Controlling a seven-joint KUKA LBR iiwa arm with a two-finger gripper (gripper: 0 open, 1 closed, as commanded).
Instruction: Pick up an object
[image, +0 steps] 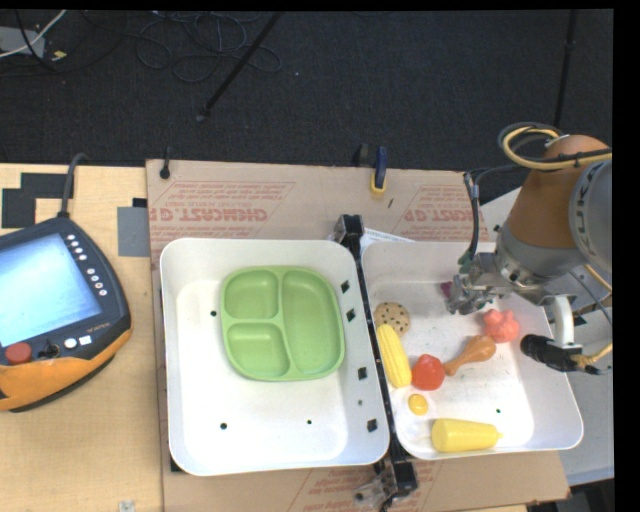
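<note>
The right bin (425, 262) holds several toy foods: a cookie (393, 317), a yellow corn cob (392, 356), a red tomato (428, 372), a brown drumstick (470, 353), a pink piece (501, 325), a small yellow ball (418, 404) and a yellow block (464, 435). My gripper (466, 297) hangs low over the bin's upper middle. It is just left of the pink piece and above the drumstick, and I see nothing in it.
The left bin (200, 420) carries a green divided plate (282, 323). A teach pendant (55, 300) lies on the bench at far left. A clamp (379, 176) stands behind the bins. The arm's cables (575, 350) trail over the right bin's right side.
</note>
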